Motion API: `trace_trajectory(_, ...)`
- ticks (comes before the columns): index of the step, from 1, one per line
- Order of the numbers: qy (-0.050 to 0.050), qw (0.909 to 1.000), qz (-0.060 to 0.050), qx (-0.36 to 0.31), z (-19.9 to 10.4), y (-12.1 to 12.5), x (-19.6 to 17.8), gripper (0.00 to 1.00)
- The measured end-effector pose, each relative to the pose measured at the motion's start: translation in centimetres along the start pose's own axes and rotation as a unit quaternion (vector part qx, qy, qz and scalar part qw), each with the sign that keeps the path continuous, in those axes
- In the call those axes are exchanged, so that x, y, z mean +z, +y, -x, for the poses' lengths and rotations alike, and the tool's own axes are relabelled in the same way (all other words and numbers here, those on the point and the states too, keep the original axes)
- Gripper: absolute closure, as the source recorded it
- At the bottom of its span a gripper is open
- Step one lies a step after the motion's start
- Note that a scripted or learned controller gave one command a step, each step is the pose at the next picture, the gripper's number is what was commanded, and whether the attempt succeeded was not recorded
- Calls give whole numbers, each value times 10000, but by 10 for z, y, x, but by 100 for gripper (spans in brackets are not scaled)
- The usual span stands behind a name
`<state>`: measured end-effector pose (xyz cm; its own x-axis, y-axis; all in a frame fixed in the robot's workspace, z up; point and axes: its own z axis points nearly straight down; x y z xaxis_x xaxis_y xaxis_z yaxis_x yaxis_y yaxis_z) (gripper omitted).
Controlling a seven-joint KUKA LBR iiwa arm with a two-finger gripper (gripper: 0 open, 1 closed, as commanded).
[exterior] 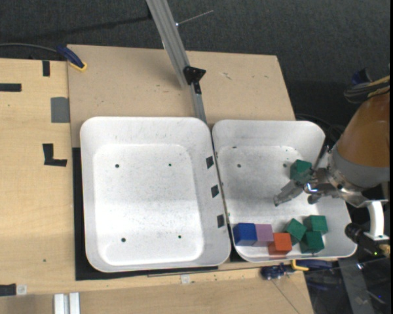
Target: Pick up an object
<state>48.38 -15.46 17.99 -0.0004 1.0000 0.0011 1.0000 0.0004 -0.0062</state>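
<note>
Green cube (300,169) lies in the right bin (262,136), just beside my gripper (295,195) on its far side, not between the fingers. I see those fingers spread wide above the bin floor.

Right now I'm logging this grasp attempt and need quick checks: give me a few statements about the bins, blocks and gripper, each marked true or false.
1. All the blocks lie in the right bin. True.
2. The blue block sits beside the purple block. True.
3. The orange block lies alone near the far wall of the left bin. False: it sits in the cluster at the right bin's near edge.
4. The gripper is over the left bin. False: it is over the right bin.
5. One green block lies apart from the cluster, close to the gripper. True.
</note>
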Motion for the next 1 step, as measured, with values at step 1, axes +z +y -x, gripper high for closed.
trace_trajectory(1,1,10000,-4,4,10,0,54,0)
